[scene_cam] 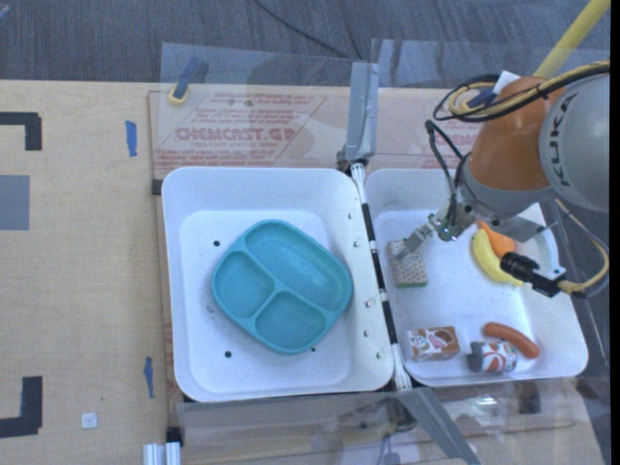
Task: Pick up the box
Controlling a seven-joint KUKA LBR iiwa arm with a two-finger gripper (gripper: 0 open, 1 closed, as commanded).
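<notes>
The box is a small brown and white carton lying flat near the front edge of the right bin. My gripper hangs over the left part of that bin, further back than the box and well apart from it. It is right at the top edge of a green sponge. The grey arm with its orange band reaches in from the upper right.
A yellow banana and an orange piece lie right of the gripper. A small can and a red sausage sit right of the box. The left bin holds a blue divided plate.
</notes>
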